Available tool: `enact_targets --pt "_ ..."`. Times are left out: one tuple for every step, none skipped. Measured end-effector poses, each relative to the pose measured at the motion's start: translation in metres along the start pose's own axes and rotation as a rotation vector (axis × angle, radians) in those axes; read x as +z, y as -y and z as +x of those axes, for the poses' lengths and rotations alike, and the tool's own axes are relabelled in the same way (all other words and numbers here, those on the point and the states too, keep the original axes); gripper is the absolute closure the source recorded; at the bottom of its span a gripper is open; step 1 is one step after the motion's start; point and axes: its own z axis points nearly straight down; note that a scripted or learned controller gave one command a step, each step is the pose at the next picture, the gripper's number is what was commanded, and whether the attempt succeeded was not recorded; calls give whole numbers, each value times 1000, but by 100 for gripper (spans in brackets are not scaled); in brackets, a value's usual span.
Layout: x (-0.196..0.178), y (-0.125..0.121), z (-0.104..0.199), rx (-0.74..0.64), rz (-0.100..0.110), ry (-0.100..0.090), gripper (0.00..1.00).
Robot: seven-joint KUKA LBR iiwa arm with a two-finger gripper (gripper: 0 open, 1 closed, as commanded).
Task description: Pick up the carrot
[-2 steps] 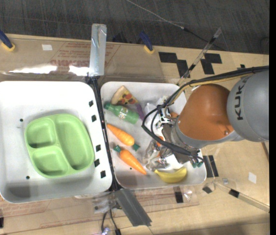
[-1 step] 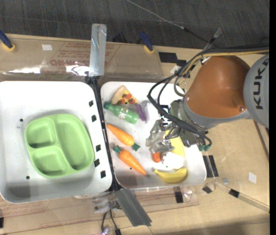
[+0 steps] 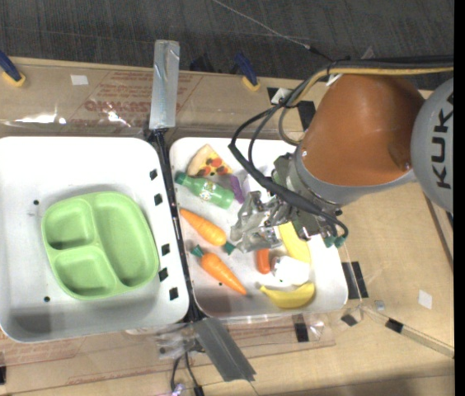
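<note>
Two carrots lie in the right bin [image 3: 185, 151], toward its left side. One carrot [image 3: 202, 227] sits at mid-depth, slanting down to the right; a second carrot [image 3: 218, 272], with a green stub at its left end, lies nearer the front edge. Neither is between the fingers.

The gripper [image 3: 245, 228] hangs over the middle of the right bin, just right of the upper carrot's tip, under the arm's orange band [image 3: 356, 130]. Its metal fingers are a blurred tangle from this angle, and I cannot tell whether they are spread or closed.

The bin is crowded. Behind the carrots lie a green bottle [image 3: 209, 190], a purple piece [image 3: 237, 188] beside it, and a pizza slice [image 3: 209, 162] in the far corner. To the right of the gripper are a yellow block [image 3: 293, 242], a small orange-red piece [image 3: 263, 260] and a banana [image 3: 288, 294] at the near right.

The left bin [image 3: 10, 246] holds a green divided plate [image 3: 99, 242] with three compartments.

White letters "KU" [image 3: 442, 151] run down the arm's grey casing at the right edge.
</note>
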Motion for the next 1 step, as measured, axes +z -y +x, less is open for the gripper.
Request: enact_targets --pt "-9 0 -1 -3 1 -2 100"
